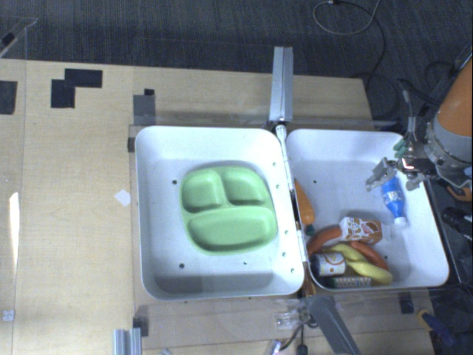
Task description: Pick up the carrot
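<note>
The carrot (303, 205), small and orange, lies in the right bin (332, 154) against its left wall, beside the divider between the bins. My gripper (395, 177) hangs over the right side of that bin, well to the right of the carrot. Its fingers stand spread apart, open. A blue bottle with a white cap (394, 200) lies just below and between the fingertips, not clamped. Nothing touches the carrot.
A red sausage (325, 237), a printed packet (361, 229), a banana (363, 267) and a small can (330, 265) crowd the right bin's front left corner, just below the carrot. A green divided plate (228, 207) sits in the left bin (159, 220).
</note>
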Robot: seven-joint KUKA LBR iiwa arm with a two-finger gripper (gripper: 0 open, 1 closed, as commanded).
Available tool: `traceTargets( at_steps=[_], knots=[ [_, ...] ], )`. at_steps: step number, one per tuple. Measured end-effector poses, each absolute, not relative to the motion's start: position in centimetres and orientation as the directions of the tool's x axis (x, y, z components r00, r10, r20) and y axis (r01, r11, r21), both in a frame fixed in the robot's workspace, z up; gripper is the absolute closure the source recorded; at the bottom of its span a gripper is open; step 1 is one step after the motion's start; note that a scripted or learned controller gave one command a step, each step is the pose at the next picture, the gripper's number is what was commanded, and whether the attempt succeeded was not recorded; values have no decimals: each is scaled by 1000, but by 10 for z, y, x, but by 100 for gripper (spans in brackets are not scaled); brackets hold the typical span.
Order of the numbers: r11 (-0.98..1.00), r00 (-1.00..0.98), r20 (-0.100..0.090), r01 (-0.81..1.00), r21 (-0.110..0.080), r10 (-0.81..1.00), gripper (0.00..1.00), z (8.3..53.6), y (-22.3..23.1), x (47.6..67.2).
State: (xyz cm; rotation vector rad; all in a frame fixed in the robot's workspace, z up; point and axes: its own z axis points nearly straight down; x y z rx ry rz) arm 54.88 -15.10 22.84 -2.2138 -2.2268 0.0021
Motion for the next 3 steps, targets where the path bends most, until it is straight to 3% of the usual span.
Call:
traceTargets(
  at_steps=[1, 2, 3],
  knots=[
    [-113, 113, 0, 994, 1, 994, 0, 217, -173, 556],
    [-142, 142, 0, 990, -4, 990, 0, 109, -114, 592],
    [-187, 187, -1, 982, 2, 982, 0, 183, -71, 670]
  ],
)
